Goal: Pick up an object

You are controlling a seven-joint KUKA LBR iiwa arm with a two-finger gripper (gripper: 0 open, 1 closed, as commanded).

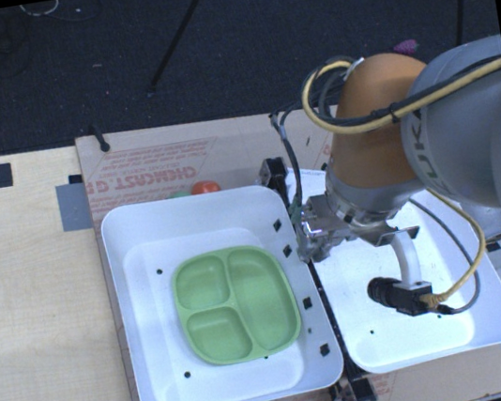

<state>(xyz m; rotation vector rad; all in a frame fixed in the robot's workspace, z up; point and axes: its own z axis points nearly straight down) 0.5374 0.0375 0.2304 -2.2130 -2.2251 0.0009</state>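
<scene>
Grey arm (467, 130) with its orange band (376, 97), nearest the lens, reaches over the right bin (481, 327); a green divided plate (236, 304) lies in the left bin (137, 261).

The wrist hangs low at the inner edge of the right bin, just beside the wall shared with the left one, so the jaws (319, 240) sit beneath the wrist housing and whether they stand wide or narrow cannot be told. The plate lies flat and apart from the arm, probably the likeliest candidate for picking. A small red-orange object (205, 188) rests on the desk just behind the left bin's rim.
</scene>
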